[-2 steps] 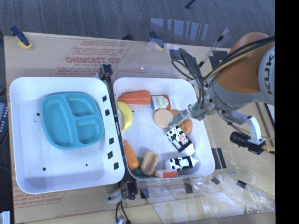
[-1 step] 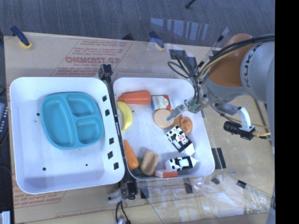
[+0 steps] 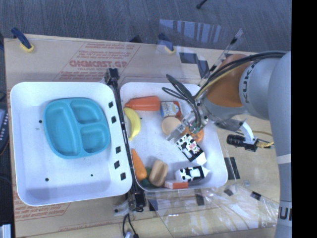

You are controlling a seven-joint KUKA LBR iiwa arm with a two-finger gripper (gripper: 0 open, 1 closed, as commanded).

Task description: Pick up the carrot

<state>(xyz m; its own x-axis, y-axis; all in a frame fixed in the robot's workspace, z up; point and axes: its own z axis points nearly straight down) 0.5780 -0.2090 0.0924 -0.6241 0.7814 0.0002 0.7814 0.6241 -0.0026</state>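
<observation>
Fingers (image 3: 174, 134) hover well to the right of the banana (image 3: 132, 122); whether they are spread or pressed together I cannot tell. The carrot (image 3: 138, 164) lies just nearer than that banana, not yet grasped, so the whole pickup remains.

Red print on the brown cardboard sheet (image 3: 94, 58) under the bins reads "CHEMCAST GP"; smaller lines are illegible.

Grey arm (image 3: 270, 90) reaches in from right, gripper (image 3: 184, 131) pointing down-left.
</observation>
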